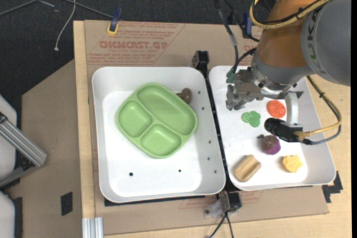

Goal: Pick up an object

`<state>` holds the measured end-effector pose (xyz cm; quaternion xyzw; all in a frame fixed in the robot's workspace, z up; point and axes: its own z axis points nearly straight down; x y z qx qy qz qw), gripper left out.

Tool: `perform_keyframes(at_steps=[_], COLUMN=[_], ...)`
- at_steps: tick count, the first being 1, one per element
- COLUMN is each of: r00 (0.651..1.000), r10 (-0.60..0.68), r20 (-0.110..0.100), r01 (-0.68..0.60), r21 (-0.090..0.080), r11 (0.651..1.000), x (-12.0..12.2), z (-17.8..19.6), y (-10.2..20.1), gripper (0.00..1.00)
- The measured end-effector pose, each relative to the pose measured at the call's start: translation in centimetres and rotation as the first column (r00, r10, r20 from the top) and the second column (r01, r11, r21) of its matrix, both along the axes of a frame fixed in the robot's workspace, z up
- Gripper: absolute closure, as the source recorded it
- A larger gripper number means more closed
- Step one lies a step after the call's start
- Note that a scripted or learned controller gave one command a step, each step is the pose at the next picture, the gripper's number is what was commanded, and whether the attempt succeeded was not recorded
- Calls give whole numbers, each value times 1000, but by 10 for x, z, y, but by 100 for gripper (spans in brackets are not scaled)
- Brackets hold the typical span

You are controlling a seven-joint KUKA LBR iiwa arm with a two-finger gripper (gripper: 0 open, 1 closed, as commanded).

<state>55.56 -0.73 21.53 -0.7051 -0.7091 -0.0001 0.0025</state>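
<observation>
Looming closest to the lens, the arm's grey and orange wrist hides the back of the right bin. Its gripper hangs over that bin's far left part; whether it is clenched or released cannot be told. Toys lie apart below it: green piece, orange-red piece partly covered, purple piece, tan block, yellow piece. Left bin: green divided plate, brown lump touching its rim.

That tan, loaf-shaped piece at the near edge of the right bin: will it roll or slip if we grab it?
The tan piece looks rounded and elongated, so it may roll sideways if nudged. Its surface seems smooth, so a grip could slip. It looks like a small toy, probably light, and lies clear of the yellow piece.
</observation>
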Motion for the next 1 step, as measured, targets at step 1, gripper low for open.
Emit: perform_keyframes(at_steps=[1], r00=[1000], r10=[0], r20=[-1], r01=[0], r21=[0], r11=[1000], x=[-14], z=[-5], y=[55], gripper=[100])
